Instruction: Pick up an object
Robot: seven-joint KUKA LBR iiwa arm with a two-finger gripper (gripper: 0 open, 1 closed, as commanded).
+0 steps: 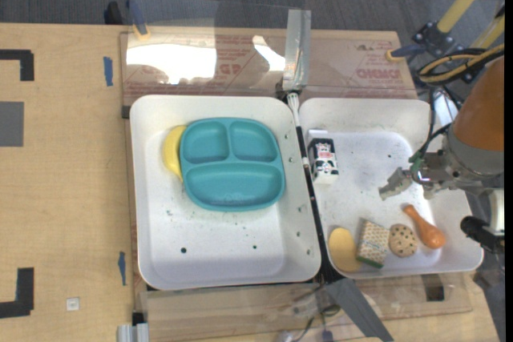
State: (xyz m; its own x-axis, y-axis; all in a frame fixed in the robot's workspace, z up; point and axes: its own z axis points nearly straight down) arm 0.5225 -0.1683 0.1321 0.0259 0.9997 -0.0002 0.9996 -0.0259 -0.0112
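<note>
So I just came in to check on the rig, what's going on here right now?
A grey arm with an orange band reaches in over the right bin, its end effector hanging above the bin floor with nothing visibly in it. Nearby lie a carrot-like orange piece, a cookie, a sponge-like block, a yellow piece and a small milk carton. The left bin holds a teal divided plate lying over a yellow item.
</note>
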